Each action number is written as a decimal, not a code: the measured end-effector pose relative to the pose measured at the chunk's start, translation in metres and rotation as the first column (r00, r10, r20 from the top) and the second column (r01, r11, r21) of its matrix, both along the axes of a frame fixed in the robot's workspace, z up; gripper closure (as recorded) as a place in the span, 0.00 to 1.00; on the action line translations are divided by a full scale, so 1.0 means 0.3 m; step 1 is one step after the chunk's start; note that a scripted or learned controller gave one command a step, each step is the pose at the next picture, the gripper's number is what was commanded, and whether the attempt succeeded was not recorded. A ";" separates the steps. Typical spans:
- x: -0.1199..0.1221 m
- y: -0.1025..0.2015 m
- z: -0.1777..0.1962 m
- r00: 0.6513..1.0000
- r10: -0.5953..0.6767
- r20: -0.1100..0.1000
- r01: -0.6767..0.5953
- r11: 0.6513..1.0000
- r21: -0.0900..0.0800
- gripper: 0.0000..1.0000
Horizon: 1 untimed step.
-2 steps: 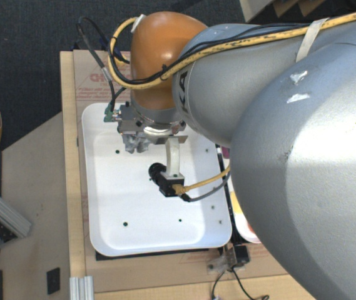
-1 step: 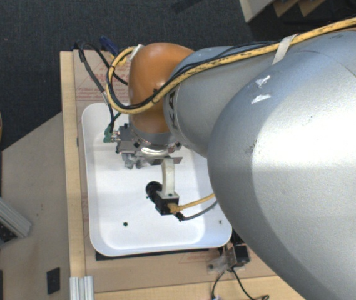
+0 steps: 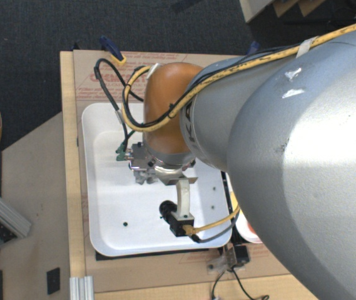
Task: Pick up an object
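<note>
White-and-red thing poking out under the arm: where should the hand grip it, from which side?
Hard to call: the arm hides most of it. Only a rounded edge of the white-and-red thing shows, right of the left bin. Probably pinch across that edge from straight above.

Pale orange-rimmed object [image 3: 250, 230], mostly hidden, just right of white bin [image 3: 88, 186].

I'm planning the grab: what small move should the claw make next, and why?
Probably lift the claw straight up a little: it hangs low over the shallow white bin, and the bulky grey arm hides much of both bins.
</note>
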State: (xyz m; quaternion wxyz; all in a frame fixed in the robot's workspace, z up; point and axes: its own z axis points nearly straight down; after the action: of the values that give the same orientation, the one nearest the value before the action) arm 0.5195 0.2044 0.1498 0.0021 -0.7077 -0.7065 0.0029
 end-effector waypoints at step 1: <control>-0.011 -0.067 -0.111 1.000 -0.001 0.000 0.001 1.000 -0.001 1.00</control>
State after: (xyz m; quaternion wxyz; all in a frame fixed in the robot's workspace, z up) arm 0.5163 0.1842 0.1164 0.0018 -0.7081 -0.7061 0.0031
